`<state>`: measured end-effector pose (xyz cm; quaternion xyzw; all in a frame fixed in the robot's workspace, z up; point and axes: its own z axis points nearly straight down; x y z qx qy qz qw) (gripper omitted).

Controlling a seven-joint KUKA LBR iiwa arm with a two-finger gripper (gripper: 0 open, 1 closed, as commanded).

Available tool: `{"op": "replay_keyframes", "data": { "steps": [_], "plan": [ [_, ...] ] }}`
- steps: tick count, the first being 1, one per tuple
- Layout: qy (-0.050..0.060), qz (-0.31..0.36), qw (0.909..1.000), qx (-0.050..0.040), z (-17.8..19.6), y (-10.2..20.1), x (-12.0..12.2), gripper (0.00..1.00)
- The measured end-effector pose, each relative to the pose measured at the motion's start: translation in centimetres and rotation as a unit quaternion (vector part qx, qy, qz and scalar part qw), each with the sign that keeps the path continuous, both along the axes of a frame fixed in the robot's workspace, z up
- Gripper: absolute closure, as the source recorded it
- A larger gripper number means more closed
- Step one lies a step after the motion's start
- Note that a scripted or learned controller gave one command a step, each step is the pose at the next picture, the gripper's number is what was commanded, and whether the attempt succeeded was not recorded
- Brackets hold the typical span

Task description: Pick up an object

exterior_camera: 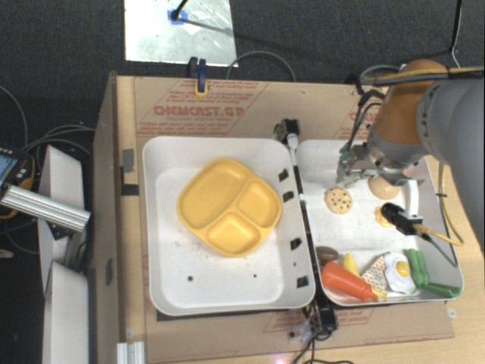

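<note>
Gripper [350,167] hovered low in right bin [314,161], grip state impossible to tell. Cookie [339,199] lay at gripper's 6 o'clock, just beside. Carrot [347,280] at bin's 6 o'clock.

yellow divided plate [229,205] lies in the left bin [163,294]; the tool [350,170] hangs above the cookie [339,200] in the right bin [318,158].

"CHEMCAST GP" on brown board [198,111]

A yellow three-compartment plate [229,206] lies in the left white bin [170,279]. Brown cardboard [204,108] covers the surface beneath. A blue clamp [198,73] grips its far edge.
</note>
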<state>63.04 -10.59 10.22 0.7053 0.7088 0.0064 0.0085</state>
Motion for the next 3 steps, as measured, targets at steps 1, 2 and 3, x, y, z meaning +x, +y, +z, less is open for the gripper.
{"op": "replay_keyframes", "data": {
  "steps": [1,2,3],
  "plan": [
    [0.001,0.0,1.0,0.0003,-0.1,0.0,0.0,0.0],
    [0.011,-0.002,0.9999,0.0016,-1.8,0.9,-1.9,0.0],
    [0.006,-0.002,1.0,0.001,-0.3,0.8,-1.5,1.0]
  ]
}}
